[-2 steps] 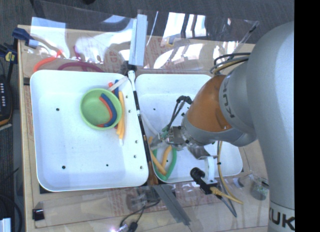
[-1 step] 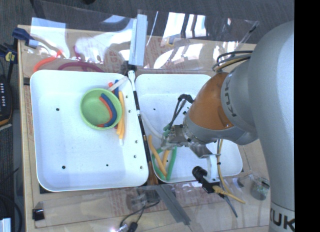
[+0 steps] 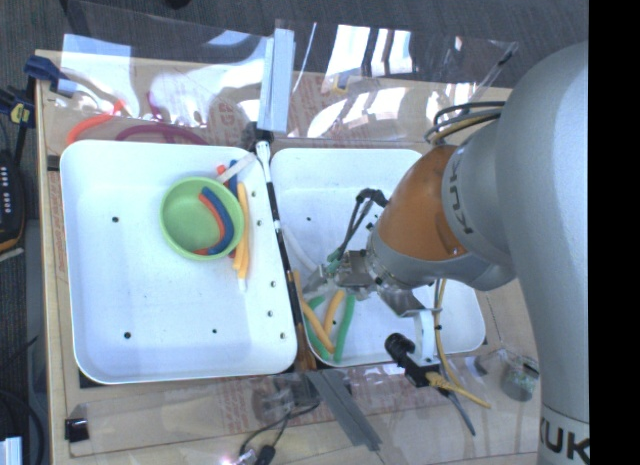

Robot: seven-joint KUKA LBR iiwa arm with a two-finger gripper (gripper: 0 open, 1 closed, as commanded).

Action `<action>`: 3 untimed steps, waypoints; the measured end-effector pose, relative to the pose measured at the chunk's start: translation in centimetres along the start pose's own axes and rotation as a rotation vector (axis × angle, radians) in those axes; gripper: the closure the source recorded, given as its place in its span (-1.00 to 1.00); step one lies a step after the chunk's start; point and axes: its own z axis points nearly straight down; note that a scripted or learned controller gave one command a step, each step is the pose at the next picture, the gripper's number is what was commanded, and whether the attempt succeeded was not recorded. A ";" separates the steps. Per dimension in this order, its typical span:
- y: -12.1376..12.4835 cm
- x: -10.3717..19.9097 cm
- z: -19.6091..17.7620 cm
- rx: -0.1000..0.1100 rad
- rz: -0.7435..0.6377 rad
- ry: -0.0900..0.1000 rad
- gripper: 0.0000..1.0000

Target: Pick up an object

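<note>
My gripper (image 3: 332, 275) is low in the right bin (image 3: 310, 188), near its front left corner. Just below it lie a green stick (image 3: 346, 325) and a couple of orange sticks (image 3: 318, 321), close to the gripper tip; whether it touches them I cannot tell. The grey arm with its orange band (image 3: 420, 218) covers most of the right bin. In the left bin (image 3: 130, 293) a green bowl (image 3: 196, 217) holds blue and red curved pieces (image 3: 214, 215). A yellow-orange stick (image 3: 241, 245) leans by the bowl's right side.
The two bins meet at a narrow ridge (image 3: 280, 253). A red cable loop (image 3: 150, 133) and clear plastic panels (image 3: 277, 78) lie behind the bins. Loose tools and a cable (image 3: 340, 408) rest on the bench in front.
</note>
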 end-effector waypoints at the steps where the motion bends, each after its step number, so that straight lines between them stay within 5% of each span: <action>1: 0.0 0.0 -0.9 0.002 -0.004 0.000 1.00; 2: 0.0 0.0 -0.9 0.002 -0.005 0.000 -1.00; 3: -1.3 -0.3 1.1 0.008 -0.003 0.013 -1.00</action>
